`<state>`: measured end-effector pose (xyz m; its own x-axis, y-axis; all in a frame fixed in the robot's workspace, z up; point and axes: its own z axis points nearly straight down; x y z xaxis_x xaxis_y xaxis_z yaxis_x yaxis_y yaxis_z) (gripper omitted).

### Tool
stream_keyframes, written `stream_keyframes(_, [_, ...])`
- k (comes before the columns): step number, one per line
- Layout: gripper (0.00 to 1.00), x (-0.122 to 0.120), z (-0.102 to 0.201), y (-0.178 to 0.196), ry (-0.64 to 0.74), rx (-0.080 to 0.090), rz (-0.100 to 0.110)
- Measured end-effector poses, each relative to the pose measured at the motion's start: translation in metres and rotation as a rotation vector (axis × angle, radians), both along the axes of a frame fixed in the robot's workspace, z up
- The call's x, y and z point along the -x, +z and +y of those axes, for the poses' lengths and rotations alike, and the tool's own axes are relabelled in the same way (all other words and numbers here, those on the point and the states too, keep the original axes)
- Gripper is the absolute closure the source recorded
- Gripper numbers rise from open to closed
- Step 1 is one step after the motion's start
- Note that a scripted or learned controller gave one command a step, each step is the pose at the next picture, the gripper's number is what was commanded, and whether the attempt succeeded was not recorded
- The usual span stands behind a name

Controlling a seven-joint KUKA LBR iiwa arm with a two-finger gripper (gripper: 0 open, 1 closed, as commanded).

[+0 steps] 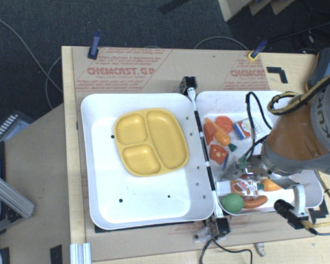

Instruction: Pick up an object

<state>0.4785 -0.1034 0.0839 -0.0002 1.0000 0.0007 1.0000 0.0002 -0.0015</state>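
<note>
The right bin holds several toy foods. An orange carrot piece and a red-orange tomato lie near its left wall, with a red piece below them. A small white carton sits further right. At the bin's front lie a green ball, a red sausage and a white packet with a red picture. My gripper reaches down into the middle of this bin, just above the white packet and right of the red piece. Its tips are lost among the clutter.
The left bin bears a yellow three-part plate in its upper half. The arm's orange band and grey body cover the right bin's right side. A black cable loops over that bin. Clamps sit between the bins at back and front.
</note>
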Motion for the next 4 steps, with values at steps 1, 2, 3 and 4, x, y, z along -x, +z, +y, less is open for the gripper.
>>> stream_keyframes(1, [1.0, 0.0, 0.0, 0.01, -0.001, 0.001, -0.002])
stream_keyframes(2, [0.0, 0.0, 0.0, 0.01, -0.001, 0.001, -0.002])
stream_keyframes(3, [0.0, -0.115, 0.006, 0.001, 0.001, 0.0, -0.002])
stream_keyframes(4, [0.0, -0.148, 0.009, 0.001, 0.001, 0.001, -0.003])
